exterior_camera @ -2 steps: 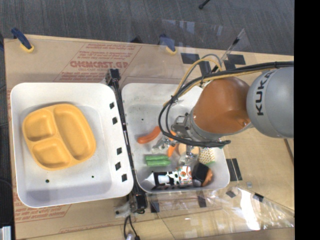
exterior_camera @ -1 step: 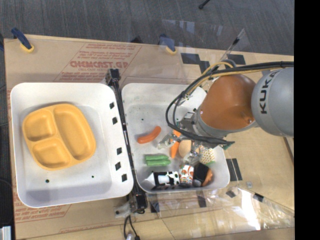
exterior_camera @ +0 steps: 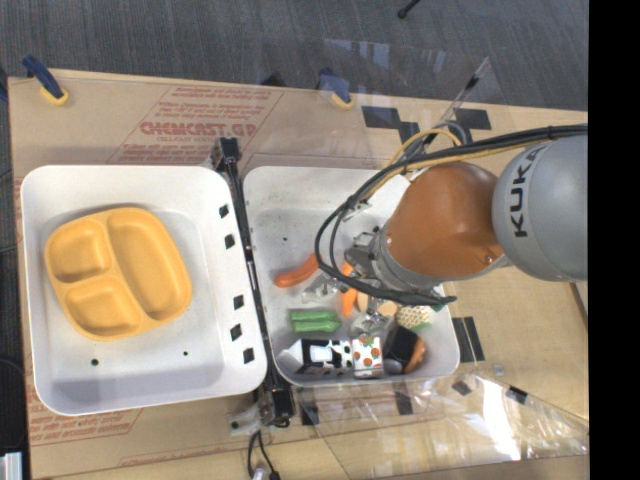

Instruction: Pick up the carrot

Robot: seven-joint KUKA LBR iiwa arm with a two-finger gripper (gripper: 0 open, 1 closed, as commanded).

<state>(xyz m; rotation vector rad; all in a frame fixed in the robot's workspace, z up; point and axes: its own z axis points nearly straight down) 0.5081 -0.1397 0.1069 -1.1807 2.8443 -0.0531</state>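
The slim orange plastic carrot lay flat on the floor of the right-hand white bin, near its left wall, beside my wrist.

Dark grey carpet floor beyond cardboard-covered bench w/ blue clamps at far edge.

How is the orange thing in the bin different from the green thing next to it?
The carrot is orange; the green vegetable is green. The carrot lies slanted, higher in the view, and the green vegetable lies level below it. The carrot looks slimmer and the green vegetable chunkier. Both lie loose on the floor of the right bin, left of the arm.
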